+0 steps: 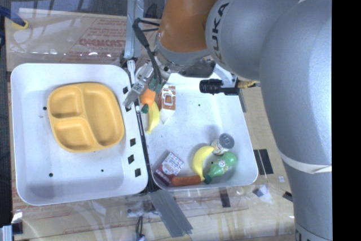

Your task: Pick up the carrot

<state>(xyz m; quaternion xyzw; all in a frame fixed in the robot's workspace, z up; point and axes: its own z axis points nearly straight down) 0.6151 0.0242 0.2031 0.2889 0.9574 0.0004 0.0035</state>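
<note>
The carrot [148, 96] is a short orange piece at the left wall of the right bin [194, 121], just above a yellow banana [152, 117]. My gripper [143, 91] comes down from the orange-banded wrist right over it. The carrot shows between the two metal fingers [131, 97], which are shut on it. The wrist hides the carrot's upper end.
A yellow divided plate [84, 117] lies in the left bin [34, 178]. The right bin also holds a brown-and-white packet [168, 99], a red-and-white packet [171, 164], a reddish sausage [186, 180], a yellow lemon [202, 158] and a green bottle [221, 163].
</note>
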